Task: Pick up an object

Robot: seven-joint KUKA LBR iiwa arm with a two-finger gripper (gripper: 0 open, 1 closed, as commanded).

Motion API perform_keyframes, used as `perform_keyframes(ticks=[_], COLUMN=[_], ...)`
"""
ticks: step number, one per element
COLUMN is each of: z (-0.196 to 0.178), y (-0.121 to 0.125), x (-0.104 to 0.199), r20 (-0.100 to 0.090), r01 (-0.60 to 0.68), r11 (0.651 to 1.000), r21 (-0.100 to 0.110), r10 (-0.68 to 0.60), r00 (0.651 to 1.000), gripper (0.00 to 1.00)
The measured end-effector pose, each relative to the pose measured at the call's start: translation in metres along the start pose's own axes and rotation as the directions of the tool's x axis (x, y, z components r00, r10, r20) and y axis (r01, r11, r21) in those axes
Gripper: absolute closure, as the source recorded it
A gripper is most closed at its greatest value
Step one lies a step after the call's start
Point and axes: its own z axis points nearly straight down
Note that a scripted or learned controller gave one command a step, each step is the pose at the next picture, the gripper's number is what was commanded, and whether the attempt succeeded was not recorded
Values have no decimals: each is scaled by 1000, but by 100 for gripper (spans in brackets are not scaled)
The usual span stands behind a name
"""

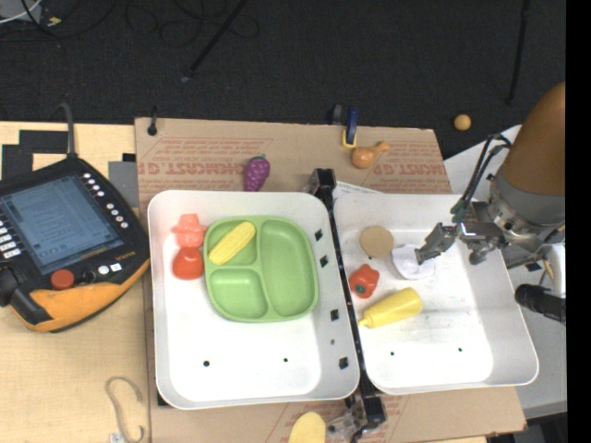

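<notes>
The two bins (249,377) look like smooth white plastic; the green divided plate (277,289) is glossy plastic; the toy corn (230,242) and yellow piece (391,308) look plastic too; the cardboard sheet (212,155) beneath is matt, printed brown paperboard.

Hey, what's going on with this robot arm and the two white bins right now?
A grey KUKA arm reaches in from the right, its gripper low over the right bin, right beside a small white object. Whether it actually grips that object cannot be told. Also in this bin lie a tan round piece, a red pepper toy and a yellow piece. The left bin holds a green divided plate with a corn cob on it, and a red toy beside the plate.
</notes>
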Motion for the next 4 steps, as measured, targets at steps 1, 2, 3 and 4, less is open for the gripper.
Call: perform_keyframes(ticks=[1,2,3,4], z=[-7,38,83,137], y=[3,2,2,2], x=[0,-4,3,6], r20=[2,1,1,0], r01=[2,2,1,3], r11=[1000,1000,1000,1000], r21=[-14,-8,-8,-7], r10=[-2,-2,-1,-3], r00=[1000,1000,1000,1000], gripper=[0,0,0,0])
